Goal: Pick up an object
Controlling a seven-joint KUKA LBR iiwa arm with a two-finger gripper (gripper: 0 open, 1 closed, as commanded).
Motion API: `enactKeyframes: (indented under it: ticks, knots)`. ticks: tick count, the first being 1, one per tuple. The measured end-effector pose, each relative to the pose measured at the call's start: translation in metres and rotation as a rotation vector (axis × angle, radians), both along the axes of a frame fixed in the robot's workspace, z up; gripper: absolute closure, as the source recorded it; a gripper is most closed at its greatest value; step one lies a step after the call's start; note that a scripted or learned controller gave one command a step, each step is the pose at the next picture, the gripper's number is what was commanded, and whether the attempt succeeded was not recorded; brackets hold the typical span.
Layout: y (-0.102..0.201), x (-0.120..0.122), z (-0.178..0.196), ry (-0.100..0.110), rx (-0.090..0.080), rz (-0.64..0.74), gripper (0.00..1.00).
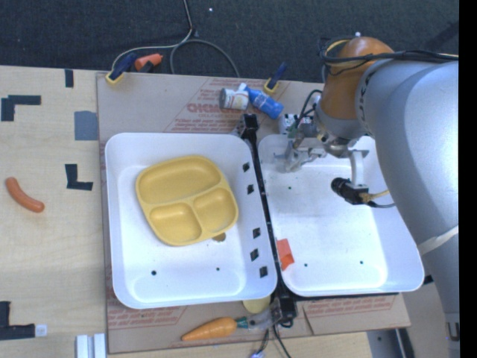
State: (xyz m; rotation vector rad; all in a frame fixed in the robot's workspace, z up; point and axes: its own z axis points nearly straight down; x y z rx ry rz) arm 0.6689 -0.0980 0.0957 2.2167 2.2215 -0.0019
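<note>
The tool [289, 157] hovered low in the right bin [335, 237], reaching for something, its grip state impossible to tell, with descent likely next.

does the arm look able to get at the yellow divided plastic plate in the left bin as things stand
Probably yes. The yellow divided plastic plate lies flat and uncovered in the left white bin, nothing on top of it. The gripper is over the right white bin, so it must cross the divider.
</note>
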Motion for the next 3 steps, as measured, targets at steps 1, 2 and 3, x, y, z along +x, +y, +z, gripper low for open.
enactKeyframes:
  ticks: [1, 2, 3]
  knots:
    - [0.075, -0.065, 0.093, 0.001, 0.006, 0.004, 1.00]
    - [0.070, -0.063, 0.088, 0.002, 0.003, 0.000, 0.00]
    - [-0.003, 0.002, 0.086, -0.003, 0.001, -0.002, 0.00]
